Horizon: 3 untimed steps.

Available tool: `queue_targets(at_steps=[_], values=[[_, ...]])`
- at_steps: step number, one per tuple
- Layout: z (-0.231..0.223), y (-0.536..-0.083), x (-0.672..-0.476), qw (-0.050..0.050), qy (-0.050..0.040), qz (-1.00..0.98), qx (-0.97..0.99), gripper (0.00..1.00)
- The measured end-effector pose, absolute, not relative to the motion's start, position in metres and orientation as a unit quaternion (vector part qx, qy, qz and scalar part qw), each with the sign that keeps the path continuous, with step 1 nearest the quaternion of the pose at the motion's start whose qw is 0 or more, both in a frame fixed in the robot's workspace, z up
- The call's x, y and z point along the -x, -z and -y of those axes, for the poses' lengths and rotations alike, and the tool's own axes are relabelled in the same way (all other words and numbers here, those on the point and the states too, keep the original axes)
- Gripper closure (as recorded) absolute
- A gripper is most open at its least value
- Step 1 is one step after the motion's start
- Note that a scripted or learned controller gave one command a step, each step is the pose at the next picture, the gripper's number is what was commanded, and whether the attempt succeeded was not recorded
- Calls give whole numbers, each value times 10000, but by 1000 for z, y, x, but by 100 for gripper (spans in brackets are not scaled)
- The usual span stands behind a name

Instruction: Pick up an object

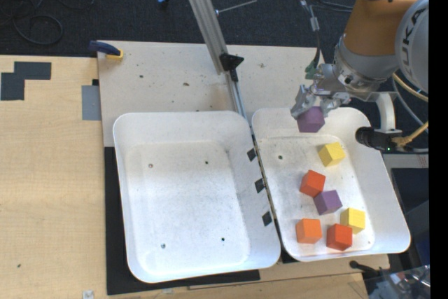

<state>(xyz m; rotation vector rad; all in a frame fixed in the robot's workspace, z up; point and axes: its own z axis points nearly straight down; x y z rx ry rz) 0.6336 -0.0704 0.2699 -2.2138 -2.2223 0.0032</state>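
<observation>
My gripper hangs over the back edge of the right bin, under the orange band of the arm. A purple cube sits between its grey fingers, lifted off the bin floor, and the gripper is shut on it. On the bin floor lie several more cubes: a yellow one, a red-orange one, a second purple one, another yellow one, an orange one and a red one.
The left bin lies beside the right one, with black clips along the shared rim. A slanted aluminium post rises behind the bins. A blue and yellow clamp sits at the bench's back left corner.
</observation>
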Motion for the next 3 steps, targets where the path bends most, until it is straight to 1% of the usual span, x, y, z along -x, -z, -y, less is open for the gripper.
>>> queue_targets(at_steps=[1,2,3], values=[[27,-264,-619,27,-16,7084,7059,100],[-19,-261,-584,31,-17,7085,7057,100],[-67,-250,-571,28,-17,7083,7059,100]])
